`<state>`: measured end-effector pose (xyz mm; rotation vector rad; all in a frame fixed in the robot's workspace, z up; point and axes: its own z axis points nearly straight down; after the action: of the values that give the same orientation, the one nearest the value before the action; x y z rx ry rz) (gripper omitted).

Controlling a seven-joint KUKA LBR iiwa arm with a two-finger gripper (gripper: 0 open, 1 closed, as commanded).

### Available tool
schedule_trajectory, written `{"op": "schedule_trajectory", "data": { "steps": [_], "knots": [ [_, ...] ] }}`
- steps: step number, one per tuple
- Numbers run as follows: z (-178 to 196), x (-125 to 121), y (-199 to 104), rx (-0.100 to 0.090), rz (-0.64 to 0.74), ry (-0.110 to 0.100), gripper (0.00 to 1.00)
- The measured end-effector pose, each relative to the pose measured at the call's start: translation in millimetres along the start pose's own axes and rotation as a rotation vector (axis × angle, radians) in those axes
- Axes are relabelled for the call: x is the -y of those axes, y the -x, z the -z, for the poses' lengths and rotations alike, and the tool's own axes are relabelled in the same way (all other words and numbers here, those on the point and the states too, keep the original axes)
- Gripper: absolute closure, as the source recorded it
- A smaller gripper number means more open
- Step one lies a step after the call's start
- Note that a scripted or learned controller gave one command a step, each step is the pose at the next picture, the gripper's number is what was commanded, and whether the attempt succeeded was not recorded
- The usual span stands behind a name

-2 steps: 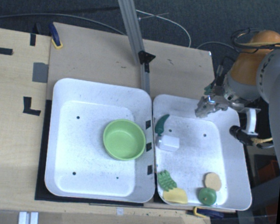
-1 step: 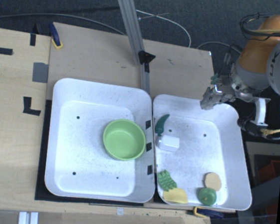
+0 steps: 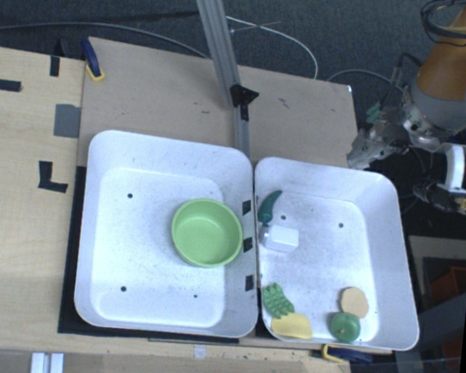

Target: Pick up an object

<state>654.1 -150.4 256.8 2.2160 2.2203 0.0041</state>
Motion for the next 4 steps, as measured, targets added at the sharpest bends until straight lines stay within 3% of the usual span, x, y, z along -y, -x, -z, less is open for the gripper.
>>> {"op": "schedule_trajectory", "data": {
  "steps": [1, 4],
  "knots": [
    [-10, 4, -48, -0.003, 0.003, -0.008, 1.00],
    [-30, 48, -196, -0.002, 0.004, -0.010, 1.00]
  ]
}}
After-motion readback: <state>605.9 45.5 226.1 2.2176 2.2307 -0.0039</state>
